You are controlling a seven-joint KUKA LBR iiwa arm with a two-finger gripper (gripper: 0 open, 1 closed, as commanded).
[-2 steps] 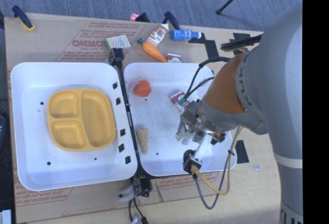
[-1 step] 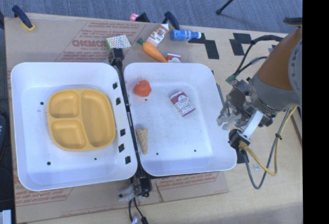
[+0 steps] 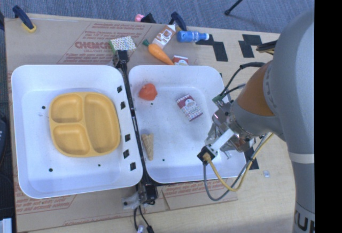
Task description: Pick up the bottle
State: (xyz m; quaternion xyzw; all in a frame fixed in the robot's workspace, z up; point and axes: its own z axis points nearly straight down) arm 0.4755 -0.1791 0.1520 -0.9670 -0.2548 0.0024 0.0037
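Gripper (image 3: pixel 221 134) hangs over the right bin (image 3: pixel 176 169) at its four o'clock side; whether it is open or closed cannot be told. A white-and-orange bottle (image 3: pixel 163 36) and a blue bottle (image 3: pixel 190 36) lie outside on the cardboard (image 3: pixel 69 39), just past the bin's twelve o'clock rim. The approach looks barely begun, and the next move calls for a reach toward twelve o'clock.

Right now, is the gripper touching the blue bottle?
Apart. The camera view shows the gripper over the right bin, while the blue bottle lies on the cardboard behind that bin, with the bin's far rim between them.
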